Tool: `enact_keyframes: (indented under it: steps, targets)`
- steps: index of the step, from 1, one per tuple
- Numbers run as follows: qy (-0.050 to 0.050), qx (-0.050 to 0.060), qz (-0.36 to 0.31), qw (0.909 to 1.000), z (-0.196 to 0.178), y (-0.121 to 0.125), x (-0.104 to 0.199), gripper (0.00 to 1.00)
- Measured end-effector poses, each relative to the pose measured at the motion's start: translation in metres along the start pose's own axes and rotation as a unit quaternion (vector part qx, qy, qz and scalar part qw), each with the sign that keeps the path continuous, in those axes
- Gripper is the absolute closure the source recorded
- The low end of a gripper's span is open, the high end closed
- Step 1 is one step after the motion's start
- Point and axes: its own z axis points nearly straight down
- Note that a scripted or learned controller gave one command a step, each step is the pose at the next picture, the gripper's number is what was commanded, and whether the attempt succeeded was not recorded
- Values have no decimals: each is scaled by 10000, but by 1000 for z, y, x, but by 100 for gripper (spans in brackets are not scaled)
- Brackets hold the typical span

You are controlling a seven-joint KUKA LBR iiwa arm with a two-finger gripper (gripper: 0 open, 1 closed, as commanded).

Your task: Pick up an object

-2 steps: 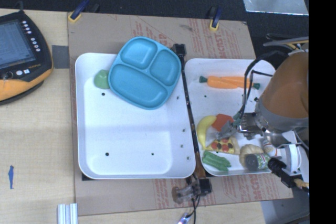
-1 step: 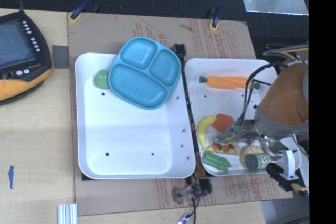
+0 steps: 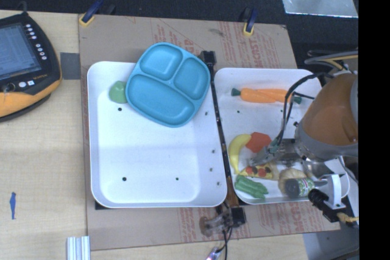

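Currently gripper [image 3: 263, 159] is down in the right bin [image 3: 226, 79] over the near clutter: banana [image 3: 237, 148], red piece [image 3: 259, 141], green pepper [image 3: 251, 187]. Looks like the reach step; can't tell its opening. Next: close on one item, lift

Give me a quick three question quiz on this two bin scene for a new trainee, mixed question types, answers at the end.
1. True or false: the blue divided plate lies in the right bin.
2. Which lies nearest the far wall of the right bin? A) banana B) carrot C) green pepper
3. Fill in: the gripper is over the ____ bin.

Key: 1 false, it sits in the left bin, overhanging its far rim. 2 B. 3 right.
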Motion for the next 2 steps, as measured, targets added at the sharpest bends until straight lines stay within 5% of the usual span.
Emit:
enact_keyframes:
  steps: [2]
  targets:
    - [-10,-7,3,10000,0,0,4,0]
